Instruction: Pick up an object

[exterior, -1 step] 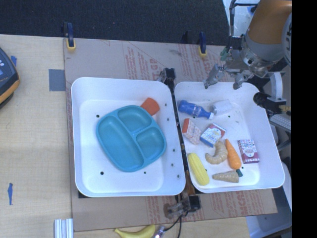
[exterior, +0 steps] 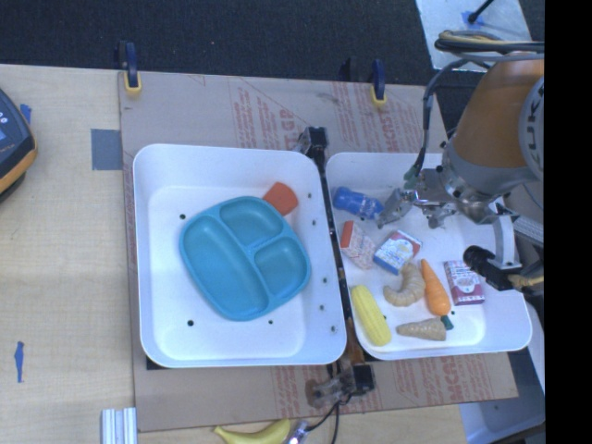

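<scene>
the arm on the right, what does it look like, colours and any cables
The arm has a rounded orange section above the wrist with a grey housing beside it. A dark cable loops along its left side. Below sits a grey metallic wrist, ending in a gripper of bare silvery metal parts.

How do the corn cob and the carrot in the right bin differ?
The corn cob is yellow, while the carrot is orange with a dark green tip. The corn cob looks thicker and blunt-ended; the carrot is slimmer and tapered. The corn cob lies near the bin's left wall, the carrot further right beside a small red packet. Both lie flat in the right bin.
</scene>
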You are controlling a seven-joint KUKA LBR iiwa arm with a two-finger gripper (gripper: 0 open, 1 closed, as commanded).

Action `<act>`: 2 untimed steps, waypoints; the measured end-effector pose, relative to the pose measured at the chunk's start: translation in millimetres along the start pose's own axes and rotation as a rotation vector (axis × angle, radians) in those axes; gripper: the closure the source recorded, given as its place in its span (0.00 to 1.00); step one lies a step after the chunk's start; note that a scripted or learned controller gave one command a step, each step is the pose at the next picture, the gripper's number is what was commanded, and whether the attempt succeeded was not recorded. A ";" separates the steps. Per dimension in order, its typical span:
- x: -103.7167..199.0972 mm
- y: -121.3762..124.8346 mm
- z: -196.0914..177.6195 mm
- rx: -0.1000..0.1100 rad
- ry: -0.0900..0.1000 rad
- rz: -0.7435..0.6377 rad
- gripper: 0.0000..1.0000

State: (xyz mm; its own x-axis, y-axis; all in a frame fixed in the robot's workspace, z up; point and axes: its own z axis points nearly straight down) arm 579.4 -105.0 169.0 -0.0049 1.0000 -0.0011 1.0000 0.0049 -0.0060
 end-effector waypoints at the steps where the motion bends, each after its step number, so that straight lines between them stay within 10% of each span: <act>1: -45.2 -34.8 5.9 -0.001 0.000 0.000 0.00; 2: -90.9 -78.1 75.4 -0.007 0.000 -0.001 0.00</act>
State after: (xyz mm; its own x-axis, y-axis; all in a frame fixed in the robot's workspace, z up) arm 501.3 -196.4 94.2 -0.0060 1.0000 -0.0011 1.0000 0.0060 0.0014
